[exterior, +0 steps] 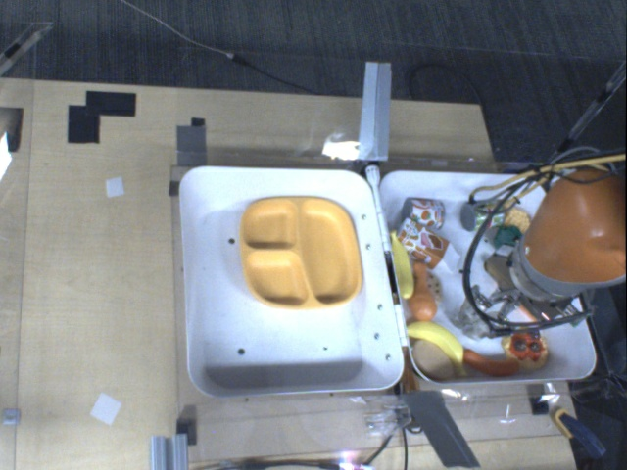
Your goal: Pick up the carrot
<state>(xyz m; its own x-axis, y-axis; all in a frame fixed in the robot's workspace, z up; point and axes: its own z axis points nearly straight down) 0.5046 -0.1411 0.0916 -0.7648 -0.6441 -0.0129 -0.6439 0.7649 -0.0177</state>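
Camera view looks down on a pale wooden surface (88, 292) carrying two white bins side by side. The left bin (211, 292) holds one thing: a yellow plate (297, 251) with three compartments, lying flat near the bin's middle. The right bin (583, 355) holds the rest. One carrot (422, 296), orange and stubby, lies near that bin's left wall, just above one yellow banana (437, 340). One reddish sausage-shaped item (490, 362) lies along the near edge, touching the banana's right end, and one small round piece with red and dark spots (524, 349) sits just right of it. One printed snack packet (423, 229) in white and red rests in the far left corner, above the carrot. A narrow yellow-green object (402, 265) leans along the left wall.

The arm's orange band (578, 228) covers the bin's right half. The gripper (500, 306) hangs below it among black cables, apart from the carrot; whether its fingers are released or clenched cannot be told here.
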